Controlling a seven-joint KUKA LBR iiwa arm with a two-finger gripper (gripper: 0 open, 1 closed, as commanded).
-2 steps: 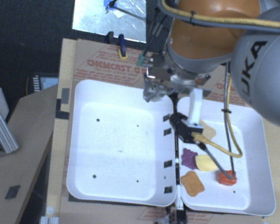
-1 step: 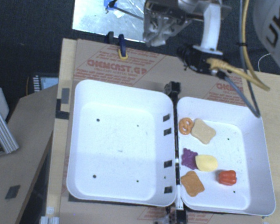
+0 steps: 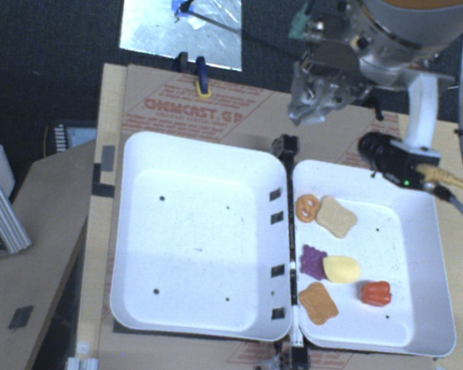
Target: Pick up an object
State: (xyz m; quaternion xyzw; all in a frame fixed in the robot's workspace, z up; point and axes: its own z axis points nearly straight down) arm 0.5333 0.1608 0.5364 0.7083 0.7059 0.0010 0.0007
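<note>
Fingers on the gripper [image 3: 309, 106]: can't tell their gap. Right bin [image 3: 423, 273] holds one each: pretzel [image 3: 306, 206], bread [image 3: 336, 217], grapes [image 3: 313, 261], lemon [image 3: 341, 270], pepper [image 3: 376, 293], cookie [image 3: 317, 303]. Cardboard [image 3: 216, 110] beneath.

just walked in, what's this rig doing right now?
The arm's gripper hangs above the back edge of the bench, beyond both bins, with nothing visible between its fingers. All the toy food lies in the right bin: a pretzel, a bread slice, a purple piece, a yellow piece, a red pepper and an orange cookie-like piece. The left bin sits beside it. No pick has been made yet.
</note>
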